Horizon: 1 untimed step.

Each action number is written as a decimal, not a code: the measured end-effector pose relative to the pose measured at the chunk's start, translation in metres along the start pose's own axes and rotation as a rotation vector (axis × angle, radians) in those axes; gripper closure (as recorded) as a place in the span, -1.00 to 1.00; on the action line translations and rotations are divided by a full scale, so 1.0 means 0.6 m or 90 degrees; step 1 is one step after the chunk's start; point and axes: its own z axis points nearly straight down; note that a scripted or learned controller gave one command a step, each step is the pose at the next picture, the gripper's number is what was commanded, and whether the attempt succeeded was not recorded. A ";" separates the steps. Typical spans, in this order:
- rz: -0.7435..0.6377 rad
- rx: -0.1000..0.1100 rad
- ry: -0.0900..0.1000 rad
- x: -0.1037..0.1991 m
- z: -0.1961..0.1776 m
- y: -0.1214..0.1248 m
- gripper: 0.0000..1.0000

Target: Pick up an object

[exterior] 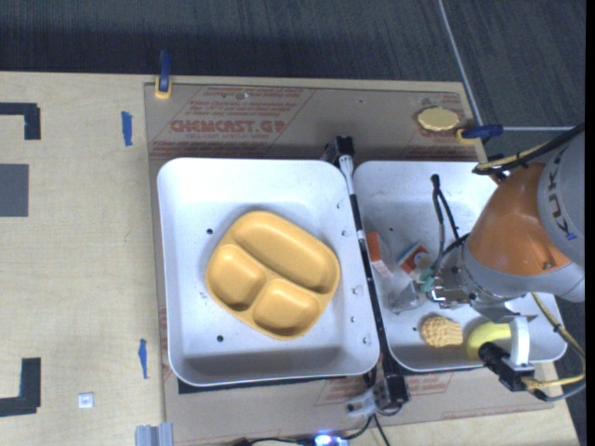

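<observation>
Gripper (420, 289) is held low in the right bin (400, 184), just beyond the tan brush (440, 331), presumably so something small can be grabbed; open or closed can't be told.

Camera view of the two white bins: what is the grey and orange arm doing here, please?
The robot arm reaches into the right bin, and its claw is low among small things: a tan bumpy object, a yellow object and a small orange-red piece. I cannot tell whether it holds anything. The left bin holds a yellow divided dish, well apart from the arm.
</observation>
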 end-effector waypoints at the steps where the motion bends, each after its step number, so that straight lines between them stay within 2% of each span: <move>1: -0.001 0.000 0.001 -0.001 0.000 0.000 -1.00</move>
